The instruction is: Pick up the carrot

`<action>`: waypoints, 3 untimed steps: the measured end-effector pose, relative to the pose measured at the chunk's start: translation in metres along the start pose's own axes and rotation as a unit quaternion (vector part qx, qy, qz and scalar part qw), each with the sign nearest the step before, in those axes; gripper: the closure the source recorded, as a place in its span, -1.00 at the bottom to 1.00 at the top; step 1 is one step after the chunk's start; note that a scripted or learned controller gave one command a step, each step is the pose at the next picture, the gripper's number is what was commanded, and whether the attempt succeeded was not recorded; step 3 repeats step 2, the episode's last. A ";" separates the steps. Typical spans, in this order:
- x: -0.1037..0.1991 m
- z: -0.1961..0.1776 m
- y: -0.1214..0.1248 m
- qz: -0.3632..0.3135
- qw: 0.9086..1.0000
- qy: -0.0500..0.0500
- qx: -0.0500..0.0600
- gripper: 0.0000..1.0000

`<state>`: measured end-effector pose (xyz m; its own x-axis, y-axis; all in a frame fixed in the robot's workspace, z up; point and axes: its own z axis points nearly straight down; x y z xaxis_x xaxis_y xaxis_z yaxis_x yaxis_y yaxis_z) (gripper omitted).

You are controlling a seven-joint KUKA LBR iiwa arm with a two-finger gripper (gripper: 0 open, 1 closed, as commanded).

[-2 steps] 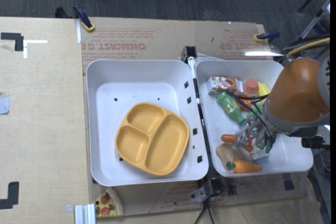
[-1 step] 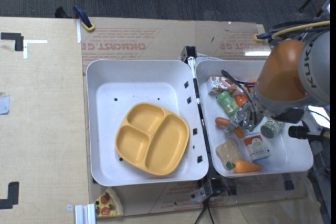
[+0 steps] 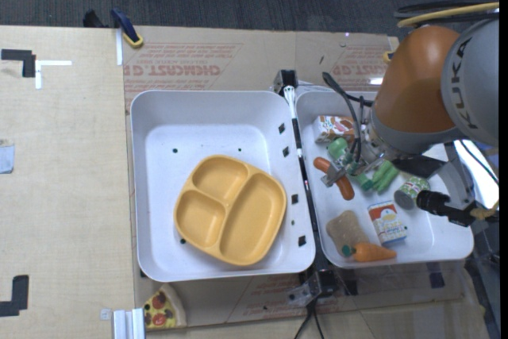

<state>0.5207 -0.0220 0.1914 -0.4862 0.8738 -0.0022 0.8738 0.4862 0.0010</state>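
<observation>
The carrot (image 3: 371,252) lies loose at six o'clock in the right bin (image 3: 444,250), just beside a tan slice (image 3: 346,230), so a grasp looks cramped. The arm (image 3: 421,83) hangs over the bin's middle, gripper (image 3: 349,169) low among a sausage (image 3: 333,177) and green pieces (image 3: 377,177); whether the jaws are parted, I cannot tell.

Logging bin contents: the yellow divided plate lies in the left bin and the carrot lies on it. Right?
Not quite. The yellow divided plate does lie in the left bin, but the carrot lies in the right bin, near its front edge, as the camera view shows.
</observation>
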 end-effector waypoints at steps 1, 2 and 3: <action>0.103 -0.017 0.032 -0.023 1.000 0.000 0.000 1.00; 0.141 0.004 0.030 0.168 0.986 0.000 0.002 1.00; 0.141 0.004 0.030 0.168 0.986 0.000 0.002 1.00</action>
